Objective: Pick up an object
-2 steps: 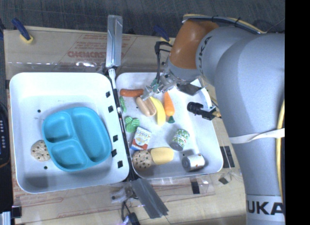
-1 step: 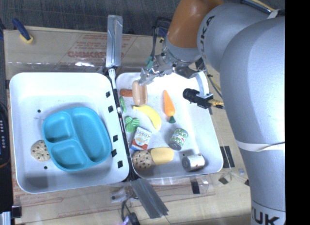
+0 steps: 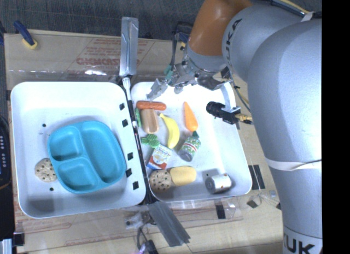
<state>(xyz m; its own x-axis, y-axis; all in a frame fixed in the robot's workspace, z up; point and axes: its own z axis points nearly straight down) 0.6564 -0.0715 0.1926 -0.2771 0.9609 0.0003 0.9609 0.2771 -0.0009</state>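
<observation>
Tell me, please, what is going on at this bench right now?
The grey arm with the orange band reaches in from the right, and its claw sits above the far edge of the right white bin. Nothing shows between its tips. Toy food lies loose in that bin: a hot dog in a bun, a yellow banana, an orange carrot and a small green can. The left white bin holds a blue divided plate with a round cookie beside it.

Robot test bench in a lab

A grey arm (image 3: 273, 83) is reaching over two white bins (image 3: 22, 138) holding toy food (image 3: 172, 131), taking up the frame's right side.
</observation>
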